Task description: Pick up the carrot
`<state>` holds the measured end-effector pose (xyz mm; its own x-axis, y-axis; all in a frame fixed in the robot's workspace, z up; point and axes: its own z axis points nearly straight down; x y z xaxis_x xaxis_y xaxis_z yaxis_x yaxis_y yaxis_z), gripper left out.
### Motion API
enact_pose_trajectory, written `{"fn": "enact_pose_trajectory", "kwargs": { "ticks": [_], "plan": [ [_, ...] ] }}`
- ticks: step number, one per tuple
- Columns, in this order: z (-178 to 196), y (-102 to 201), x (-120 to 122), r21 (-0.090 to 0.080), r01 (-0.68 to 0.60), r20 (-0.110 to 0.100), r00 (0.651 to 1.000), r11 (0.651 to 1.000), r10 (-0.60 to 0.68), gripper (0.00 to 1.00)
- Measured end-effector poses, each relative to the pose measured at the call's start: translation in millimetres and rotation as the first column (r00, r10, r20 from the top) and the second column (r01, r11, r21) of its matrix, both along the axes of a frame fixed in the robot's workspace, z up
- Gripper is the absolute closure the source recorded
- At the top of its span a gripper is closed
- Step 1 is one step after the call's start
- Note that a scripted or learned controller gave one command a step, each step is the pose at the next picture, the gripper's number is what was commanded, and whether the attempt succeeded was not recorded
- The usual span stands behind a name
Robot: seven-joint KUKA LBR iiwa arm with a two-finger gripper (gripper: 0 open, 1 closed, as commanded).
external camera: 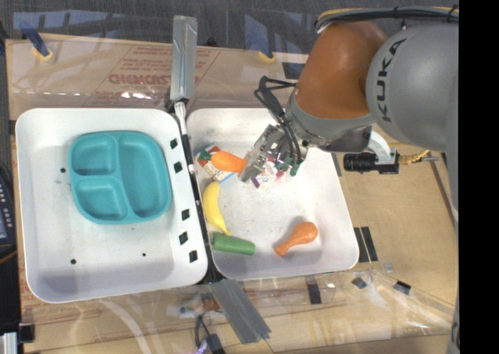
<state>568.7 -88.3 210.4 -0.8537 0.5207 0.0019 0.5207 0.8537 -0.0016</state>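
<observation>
The gripper (257, 167) hangs over the right bin (331, 189), tilted down to the left; whether it is parted or closed I cannot tell; nothing can be made out in its grasp. The carrot (228, 161) lies just left of its tip, near the bin's left wall, resting on a small packet (210, 165). Below the carrot a banana (213, 207) runs along that wall, with a green vegetable (233, 245) at its lower end; an orange drumstick (297, 237) lies to the right of that. In the left bin (39, 212) sits a teal tray (120, 175).
</observation>
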Motion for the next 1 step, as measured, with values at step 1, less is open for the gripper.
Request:
{"fn": "enact_pose_trajectory", "kwargs": {
  "ticks": [1],
  "plan": [
    [-20.6, 41.8, 78.7, -0.001, 0.25, 0.0, 0.968, 0.968, -0.25, 1.0]
  ]
}}
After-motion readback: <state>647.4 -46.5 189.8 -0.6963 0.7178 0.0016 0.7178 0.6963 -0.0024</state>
